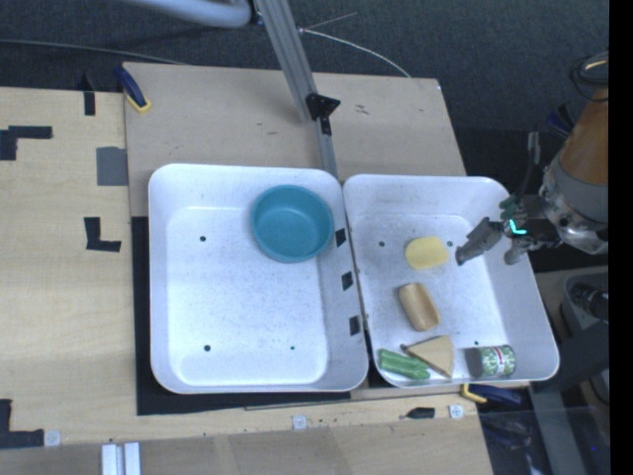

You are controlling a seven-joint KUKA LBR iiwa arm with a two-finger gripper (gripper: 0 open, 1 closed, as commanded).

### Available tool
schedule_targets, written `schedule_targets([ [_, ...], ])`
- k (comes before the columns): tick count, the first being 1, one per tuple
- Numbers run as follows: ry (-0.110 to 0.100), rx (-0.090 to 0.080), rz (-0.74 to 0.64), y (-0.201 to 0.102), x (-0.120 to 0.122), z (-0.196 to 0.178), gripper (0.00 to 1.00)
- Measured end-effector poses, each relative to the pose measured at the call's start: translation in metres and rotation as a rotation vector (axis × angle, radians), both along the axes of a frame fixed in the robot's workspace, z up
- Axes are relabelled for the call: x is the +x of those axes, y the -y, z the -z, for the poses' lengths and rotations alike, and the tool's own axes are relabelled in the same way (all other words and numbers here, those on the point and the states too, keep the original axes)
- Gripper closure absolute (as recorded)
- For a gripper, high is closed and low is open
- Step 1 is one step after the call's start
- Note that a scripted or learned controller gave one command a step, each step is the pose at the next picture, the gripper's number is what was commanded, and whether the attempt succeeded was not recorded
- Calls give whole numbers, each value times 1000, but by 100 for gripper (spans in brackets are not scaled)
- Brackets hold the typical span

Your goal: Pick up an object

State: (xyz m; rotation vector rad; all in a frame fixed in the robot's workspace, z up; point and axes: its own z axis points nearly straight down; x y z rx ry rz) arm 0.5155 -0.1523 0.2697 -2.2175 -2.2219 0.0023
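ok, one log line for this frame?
arm: right bin | pincer: open, holding nothing | nearest: yellow object | left bin: blue bowl | pick: not yet done

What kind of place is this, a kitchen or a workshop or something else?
Most likely a robotics lab bench, not a kitchen. Two white bins sit side by side on a wooden board, a grey arm's gripper reaches in, and the right bin holds toy-like food, such as a yellow piece and a small can.

A pale wooden bench (247,127) marked with dark tape patches (99,234) on its left sits over dark carpeted floor (475,18) at the far side, crossed by a slanting grey metal strut (287,43).
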Motion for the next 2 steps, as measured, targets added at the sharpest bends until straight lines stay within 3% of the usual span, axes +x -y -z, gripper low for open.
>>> schedule_targets([
  [1, 1, 0, 0, 0, 0, 0, 0],
  [2, -4, 0, 2, 7, -5, 48, 0],
])
